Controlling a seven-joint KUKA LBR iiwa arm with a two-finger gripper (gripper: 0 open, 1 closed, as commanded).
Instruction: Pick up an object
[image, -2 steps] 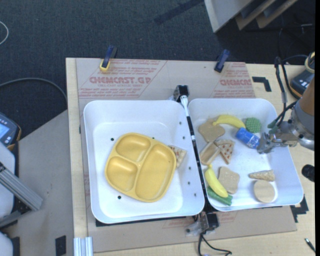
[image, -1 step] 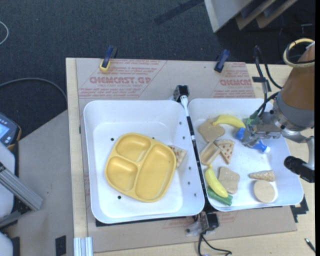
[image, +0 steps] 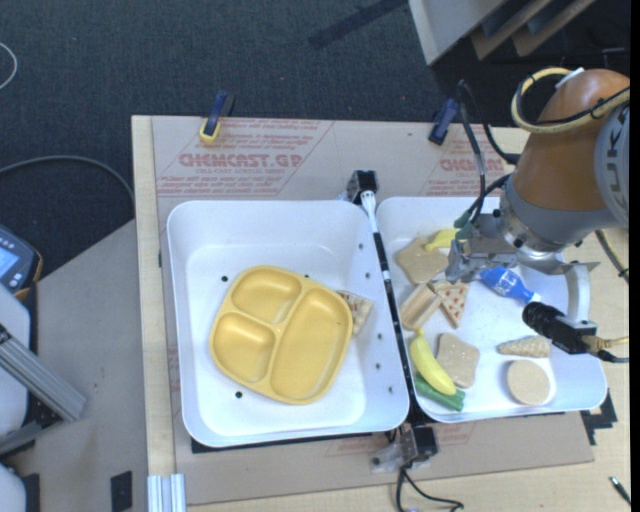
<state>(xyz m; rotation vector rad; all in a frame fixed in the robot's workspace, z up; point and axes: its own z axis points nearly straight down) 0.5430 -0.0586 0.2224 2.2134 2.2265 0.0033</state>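
Note:
My gripper (image: 462, 262) hangs low over the back of the right bin (image: 590, 385), under the grey and orange arm. Just below it lies a red-dotted pizza slice (image: 453, 301), and a tan bread piece (image: 420, 262) sits to its left. A small yellow item (image: 440, 240) peeks out behind it, and a blue piece (image: 506, 284) lies at its right. Nearer the front lie a banana (image: 431, 364) with a green piece alongside, a square toast (image: 459, 358), a round cookie (image: 528, 381) and a tan wedge (image: 524, 347).
The left bin (image: 190, 250) holds a yellow divided plate (image: 282, 333) with a patterned cracker (image: 356, 306) at its right edge. A ridge (image: 385, 290) separates the bins. A black part of the arm (image: 556, 326) juts over the right bin.

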